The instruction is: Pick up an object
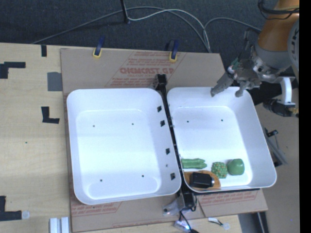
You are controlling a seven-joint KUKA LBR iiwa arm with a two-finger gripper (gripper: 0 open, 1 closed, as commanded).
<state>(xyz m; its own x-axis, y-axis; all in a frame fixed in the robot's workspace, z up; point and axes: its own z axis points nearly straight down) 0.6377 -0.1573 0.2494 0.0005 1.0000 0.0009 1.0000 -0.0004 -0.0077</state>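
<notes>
1. Four small objects lie bunched in the near corner of the right bin (pixel 243 111), close to the front wall: a long green piece (pixel 193 163), a bumpy green piece (pixel 219 169), a round green ball (pixel 236 166), and a black object (pixel 201 180) resting on something orange (pixel 214 183).
2. The long green piece lies with its long axis running across the bin, left to right in the view. The black object sits just in front of it; the bumpy piece and the ball are side by side, touching or nearly so.
3. The gripper (pixel 226 91) hangs over the far rim of the same bin, at its back right corner, with its two fingers spread apart and nothing between them.
4. The objects lie well apart from the gripper, toward the front of the bin and somewhat left in the view. Bare white floor lies between them.
5. The tight bunching is the likely trouble: fingers closing on one piece may nudge its neighbours. The ball, at the cluster's edge, looks most exposed.
6. The left bin (pixel 77 106) sits alongside, separated by a black divider (pixel 166 125). Both rest on a cardboard sheet (pixel 141 69).
</notes>
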